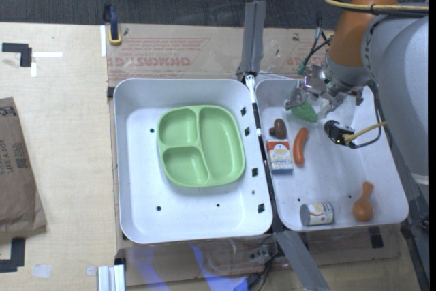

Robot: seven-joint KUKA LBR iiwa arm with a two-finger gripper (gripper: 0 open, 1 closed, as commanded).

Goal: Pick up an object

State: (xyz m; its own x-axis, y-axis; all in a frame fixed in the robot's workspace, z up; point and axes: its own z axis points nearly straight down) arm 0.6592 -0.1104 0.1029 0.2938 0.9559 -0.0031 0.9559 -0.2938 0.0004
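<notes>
Dark grey carpet runs across the top of the camera view; below it we see a pale wooden bench (61, 146) carrying two shallow white plastic bins side by side, with a strip of printed brown cardboard (170, 54) behind them and a brown paper bag (17, 167) lying at the far left edge.

Left bin (136, 215): we note one light green three-compartment plastic plate (201, 145), sitting flat near the centre.

Right bin (381, 180): we count several small objects. A dark brown rounded lump (278, 128) lies near the left wall. Just below it sits a small white, blue and red carton (280, 156), and beside that on its right an orange-red sausage-shaped toy (300, 146), lying roughly upright in the picture. A short silver can with a pale label (317, 213) lies on its side near the front rim. An orange pear-shaped toy (363, 202) lies near the front right corner. A green wedge-shaped piece (306, 110) sits at the back of this bin.

Arm: grey links with the orange band reach in from the right. The two-finger gripper (308, 100) is low over the back of the right bin, at the green piece. We cannot tell whether the jaws are open or closed, nor whether the green piece is between them. A black cable with a yellow strand (351, 136) loops beside the wrist.
</notes>
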